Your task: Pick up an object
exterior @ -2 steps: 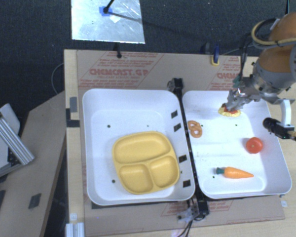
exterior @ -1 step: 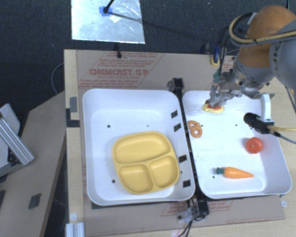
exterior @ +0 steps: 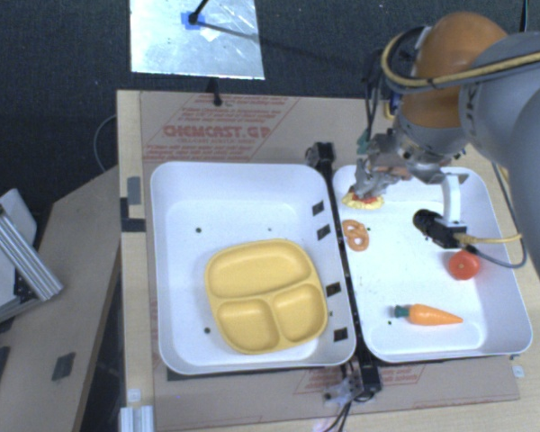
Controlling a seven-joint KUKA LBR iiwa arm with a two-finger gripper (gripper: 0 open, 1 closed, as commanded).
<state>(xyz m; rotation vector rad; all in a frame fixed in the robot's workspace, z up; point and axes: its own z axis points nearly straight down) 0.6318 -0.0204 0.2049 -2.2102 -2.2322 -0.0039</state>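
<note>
Right bin [exterior: 499, 327]: one carrot [exterior: 429, 314], one tomato [exterior: 463, 265], one pretzel [exterior: 355, 235], pincer [exterior: 367, 190] over far-left item, grip state unclear, left bin [exterior: 175, 241]: one yellow tray [exterior: 265, 293]

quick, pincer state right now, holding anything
Pincer: down over the small yellow and red toy at the back of the right bin; open or closed cannot be told, and no grasp is visible.

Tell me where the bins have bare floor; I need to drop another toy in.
Left bin: bare floor along the far side and left wall, around the yellow tray. Right bin: a free patch between pretzel, carrot and tomato. Crowded at its far side, where the gripper sits over a yellow-red toy.
</note>
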